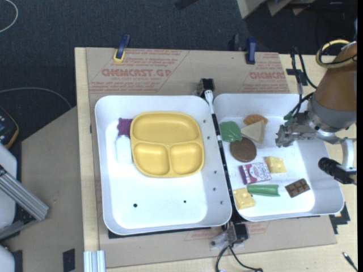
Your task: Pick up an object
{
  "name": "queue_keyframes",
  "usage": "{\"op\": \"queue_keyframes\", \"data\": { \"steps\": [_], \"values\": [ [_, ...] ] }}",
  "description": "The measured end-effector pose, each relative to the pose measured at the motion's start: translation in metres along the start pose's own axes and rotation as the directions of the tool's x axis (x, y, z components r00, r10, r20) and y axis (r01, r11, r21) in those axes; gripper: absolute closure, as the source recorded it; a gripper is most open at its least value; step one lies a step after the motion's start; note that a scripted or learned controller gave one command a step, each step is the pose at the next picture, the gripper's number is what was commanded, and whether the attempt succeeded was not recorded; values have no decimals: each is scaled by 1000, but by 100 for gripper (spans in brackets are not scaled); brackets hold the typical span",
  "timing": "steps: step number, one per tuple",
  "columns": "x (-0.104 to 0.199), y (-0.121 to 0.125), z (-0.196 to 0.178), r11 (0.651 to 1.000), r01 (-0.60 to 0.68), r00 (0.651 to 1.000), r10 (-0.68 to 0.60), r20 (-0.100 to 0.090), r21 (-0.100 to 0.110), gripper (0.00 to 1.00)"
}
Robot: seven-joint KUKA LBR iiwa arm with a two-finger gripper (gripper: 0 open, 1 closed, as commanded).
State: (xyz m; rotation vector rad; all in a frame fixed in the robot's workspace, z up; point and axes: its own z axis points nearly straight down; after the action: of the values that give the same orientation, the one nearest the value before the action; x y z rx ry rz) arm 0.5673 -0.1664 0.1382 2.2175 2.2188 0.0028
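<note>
The right bin (pixel 326 200) holds several toy foods: a green leaf piece (pixel 229 131), a tan wedge (pixel 255 131), an orange-brown piece (pixel 256 119), a brown round cookie (pixel 243 150), a pink packet (pixel 256 172), a small yellow cube (pixel 275 164), a green pod (pixel 263 190), a yellow cheese piece (pixel 244 198) and a brown chocolate bar (pixel 297 187). My gripper (pixel 287 136) hangs over the bin's right middle, just right of the tan wedge and above the yellow cube. Nothing shows between its fingers.
The left bin (pixel 153 208) bears a yellow three-part plate (pixel 167 143), with a purple item (pixel 124 126) and a white item (pixel 122 149) tucked at its left. A black divider (pixel 218 152) runs between the bins. Clamps sit on the board's far edge.
</note>
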Motion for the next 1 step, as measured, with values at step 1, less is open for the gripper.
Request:
{"op": "queue_keyframes", "data": {
  "steps": [1],
  "values": [
    [-3,-1,-44,1000,0,1000,0,1,-2,100]
  ]
}}
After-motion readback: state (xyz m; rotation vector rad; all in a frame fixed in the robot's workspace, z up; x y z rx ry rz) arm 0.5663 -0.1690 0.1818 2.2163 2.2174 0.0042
